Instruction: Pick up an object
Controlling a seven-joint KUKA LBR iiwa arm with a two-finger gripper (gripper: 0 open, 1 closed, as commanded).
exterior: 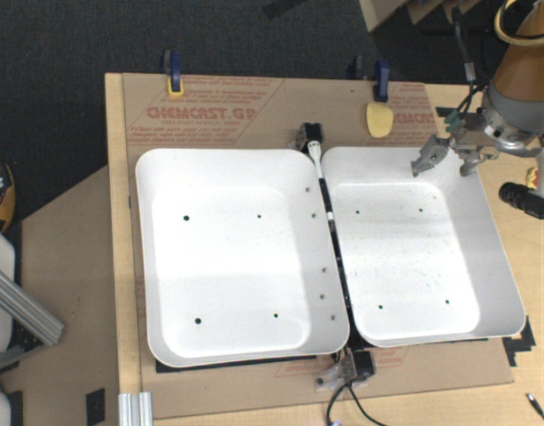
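Note:
A small pale yellow object (379, 119) lies on the brown board just behind the right bin (484, 238), outside both bins. My gripper (447, 163) hangs over the far right corner of the right bin, to the right of and a little nearer than the yellow object. Its two fingers (427, 160) are spread apart and open, with nothing between them. The grey wrist with its orange band reaches in from the upper right.
The left bin (152, 238) sits beside the right one, with a black strip (329, 220) along the seam between them. Two blue clamps (173, 64) (382, 74) hold the board's far edge. Cables and a connector (356, 366) lie at the front.

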